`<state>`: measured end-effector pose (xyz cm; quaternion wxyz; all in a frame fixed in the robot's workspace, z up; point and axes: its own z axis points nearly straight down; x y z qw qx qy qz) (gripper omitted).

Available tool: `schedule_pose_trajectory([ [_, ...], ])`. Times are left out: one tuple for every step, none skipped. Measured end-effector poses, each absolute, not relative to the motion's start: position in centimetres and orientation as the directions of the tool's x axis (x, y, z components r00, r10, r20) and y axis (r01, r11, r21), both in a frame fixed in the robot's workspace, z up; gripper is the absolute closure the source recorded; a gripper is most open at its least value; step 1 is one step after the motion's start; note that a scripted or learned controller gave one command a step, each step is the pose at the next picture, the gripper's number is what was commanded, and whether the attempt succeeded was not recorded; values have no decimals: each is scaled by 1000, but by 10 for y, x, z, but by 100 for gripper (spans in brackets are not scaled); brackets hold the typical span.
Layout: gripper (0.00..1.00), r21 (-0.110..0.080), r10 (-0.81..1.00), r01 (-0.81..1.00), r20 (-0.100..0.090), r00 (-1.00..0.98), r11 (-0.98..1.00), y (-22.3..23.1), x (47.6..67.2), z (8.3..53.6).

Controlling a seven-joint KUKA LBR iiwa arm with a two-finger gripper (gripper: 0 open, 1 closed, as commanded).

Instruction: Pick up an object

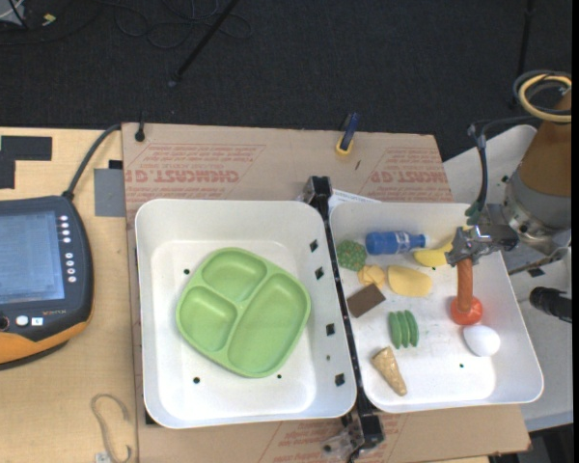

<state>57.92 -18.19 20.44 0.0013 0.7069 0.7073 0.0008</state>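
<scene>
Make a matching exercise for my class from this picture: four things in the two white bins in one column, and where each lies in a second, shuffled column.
Things:
1. green three-compartment plastic plate
2. blue plastic bottle with a white cap
3. white egg
4. tan ice-cream cone

Places:
A. right bin, near its front edge
B. left bin
C. right bin, near its back edge
D. right bin, beside the orange-ended tool

Pairs: 1-B, 2-C, 3-D, 4-A
</scene>
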Motion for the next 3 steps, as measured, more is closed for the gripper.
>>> schedule_pose_trajectory([
  [100, 0, 1000, 1000, 0, 0, 0, -184, 579, 228],
  [100, -4, 1000, 1000, 3, -5, 5, -131, 587, 225],
  [100, -6, 1000, 1000, 3, -3, 3, -85, 580, 216],
])
